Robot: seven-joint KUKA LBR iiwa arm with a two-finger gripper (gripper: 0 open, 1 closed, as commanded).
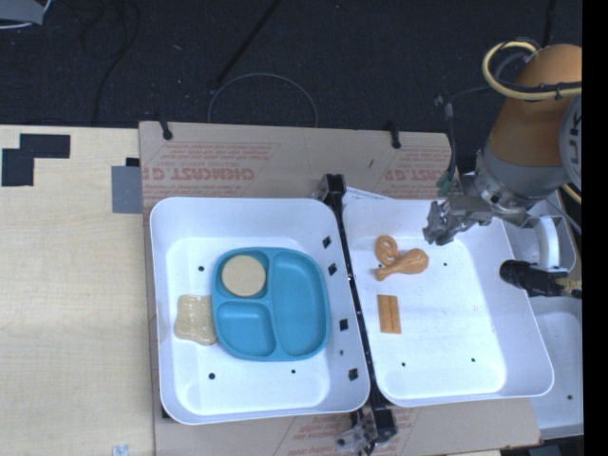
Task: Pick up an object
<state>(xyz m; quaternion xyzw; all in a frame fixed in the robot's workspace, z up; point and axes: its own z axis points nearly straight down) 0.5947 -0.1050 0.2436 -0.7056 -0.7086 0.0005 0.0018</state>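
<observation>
Nothing is being lifted yet: the gripper [443, 226] is hovering over the right bin [513, 369] with jaws whose spread I cannot tell, while the drumstick-like toy [403, 265] is lying just beside and below them, ungrasped.

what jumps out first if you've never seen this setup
The bright blue divided tray in the left bin stands out most, with a round tan piece in its upper-left compartment and a pale piece lying against its left edge. Next comes the arm's orange band at upper right, its gripper hanging above the right bin, near a drumstick-shaped toy.
</observation>
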